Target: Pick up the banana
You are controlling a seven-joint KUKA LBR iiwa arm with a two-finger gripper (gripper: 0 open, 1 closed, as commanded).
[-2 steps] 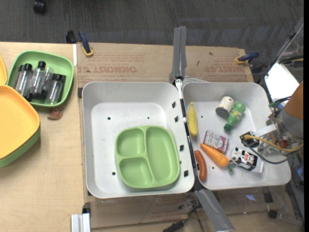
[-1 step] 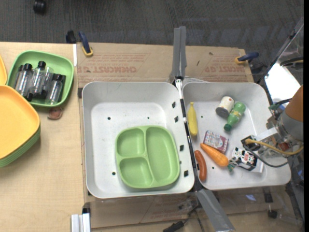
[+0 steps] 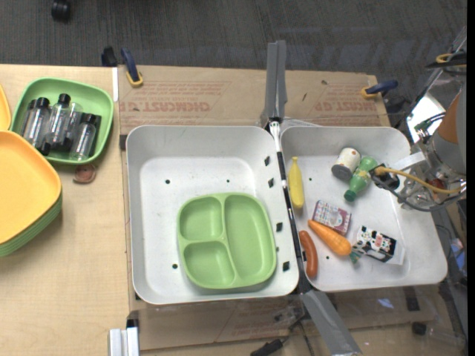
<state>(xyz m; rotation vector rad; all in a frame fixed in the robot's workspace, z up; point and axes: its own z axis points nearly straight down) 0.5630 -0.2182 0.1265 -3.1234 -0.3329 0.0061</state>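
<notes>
The yellow banana (image 3: pixel 296 183) lies lengthwise along the left wall of the right bin (image 3: pixel 423 273), close to the divider between the bins. The gripper (image 3: pixel 413 191) hangs at the right bin's right side, well to the right of the banana, with cables around it. Nothing shows between its fingers.
In the right bin lie a green bottle (image 3: pixel 359 182), a grey-and-cream cylinder (image 3: pixel 346 162), a pink packet (image 3: pixel 331 216), a carrot (image 3: pixel 330 238), a red sausage (image 3: pixel 309 254) and a black-and-white carton (image 3: pixel 375 244). A green divided tray (image 3: pixel 225 239) sits in the left bin.
</notes>
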